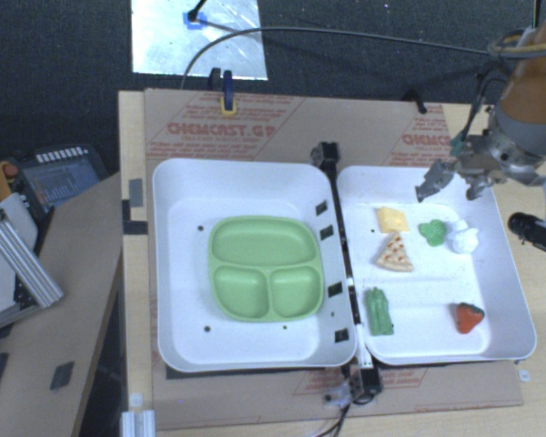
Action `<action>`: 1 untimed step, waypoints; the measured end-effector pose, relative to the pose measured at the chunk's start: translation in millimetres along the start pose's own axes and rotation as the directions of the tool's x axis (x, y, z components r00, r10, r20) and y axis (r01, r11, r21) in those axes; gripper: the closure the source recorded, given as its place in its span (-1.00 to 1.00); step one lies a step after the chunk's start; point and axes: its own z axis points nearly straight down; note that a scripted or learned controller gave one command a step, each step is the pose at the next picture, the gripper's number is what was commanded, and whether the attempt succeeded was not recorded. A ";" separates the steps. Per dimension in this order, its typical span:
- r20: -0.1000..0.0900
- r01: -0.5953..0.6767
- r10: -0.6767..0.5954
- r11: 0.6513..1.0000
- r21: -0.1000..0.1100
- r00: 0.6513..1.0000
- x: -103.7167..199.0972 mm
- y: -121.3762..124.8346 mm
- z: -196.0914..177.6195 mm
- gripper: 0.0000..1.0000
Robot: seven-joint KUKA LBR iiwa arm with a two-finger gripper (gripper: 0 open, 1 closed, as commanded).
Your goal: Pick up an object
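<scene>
Spanning the middle of the frame, a tan worktop [100, 244] carries a cardboard sheet [282, 121] printed in red, and on it two shallow white bins sit side by side, joined along a dark clipped seam. Dark carpet fills the top of the frame, where a shiny metal plate [200, 25] lies with a black cable running across it. At far left are an aluminium rail [18, 253] and a small device with a screen [59, 180].

The left bin [177, 189] holds a green divided tray [264, 267] at its centre. The right bin [505, 326] holds the small toy foods: a yellow cheese block [392, 218], a pizza slice [395, 253] just below it, a green piece [432, 233] touching a white piece [463, 238], a green stalk [379, 310] near the seam, and a strawberry [470, 317] at lower right.

The arm [532, 89] enters from the upper right. Its end effector [453, 182] hangs over the upper part of the right bin, above the green and white pieces, with its two fingers spread apart and nothing between them. It appears clear of every item.
</scene>
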 end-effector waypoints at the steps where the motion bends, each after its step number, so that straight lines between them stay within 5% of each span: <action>1: 0.002 0.002 -0.002 1.000 -0.012 1.000 0.2 2.2 -6.6 -1.00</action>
